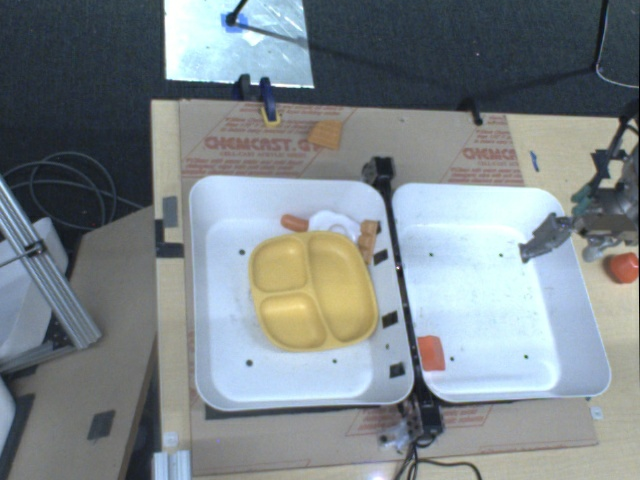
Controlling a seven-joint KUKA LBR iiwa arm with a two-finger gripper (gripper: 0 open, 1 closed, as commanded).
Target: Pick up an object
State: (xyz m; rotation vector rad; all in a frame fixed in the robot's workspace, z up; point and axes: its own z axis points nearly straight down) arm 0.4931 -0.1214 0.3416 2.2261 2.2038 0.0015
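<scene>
Orange block (430, 352) in the right bin (575, 368) looks light and rigid, grab its flat sides; can't tell how the end effector (535, 245) is set.

Wooden bench (170, 268) bearing two white bins — left (215, 368), right (570, 353) — side by side

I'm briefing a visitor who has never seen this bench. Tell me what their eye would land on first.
The yellow three-compartment plastic tray draws the eye first, sitting in the middle of the left white bin. Next comes the small orange block in the near left corner of the right white bin. The grey gripper hangs over that bin's right side.
</scene>
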